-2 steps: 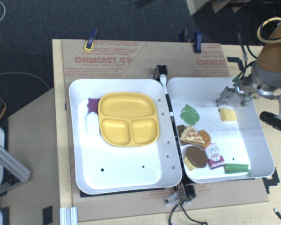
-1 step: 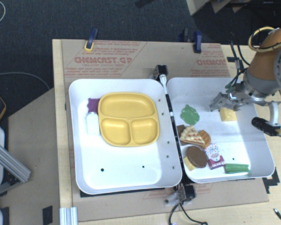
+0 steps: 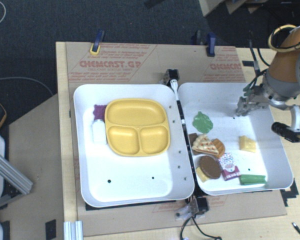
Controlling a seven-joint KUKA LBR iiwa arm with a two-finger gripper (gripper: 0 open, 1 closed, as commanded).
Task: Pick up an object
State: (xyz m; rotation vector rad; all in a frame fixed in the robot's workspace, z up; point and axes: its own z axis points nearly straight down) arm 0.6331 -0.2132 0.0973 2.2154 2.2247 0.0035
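Observation:
The right bin (image 3: 225,91) holds several toy foods: a green leafy piece (image 3: 203,121), a waffle-like slice (image 3: 207,145), a brown round cookie (image 3: 210,167), a yellow cheese wedge (image 3: 248,144), a small red-and-white packet (image 3: 228,165) and a green stick (image 3: 252,179). My gripper (image 3: 244,107) hangs over the far right part of that bin, above bare floor, up and right of the green leafy piece. Nothing shows between its fingers.
The left bin (image 3: 132,184) carries a yellow three-compartment plate (image 3: 137,126), with a purple piece (image 3: 99,111) and a white bottle (image 3: 98,131) at its left side. Clamps sit on the bench's far edge. The arm's orange band (image 3: 289,41) rises at the right.

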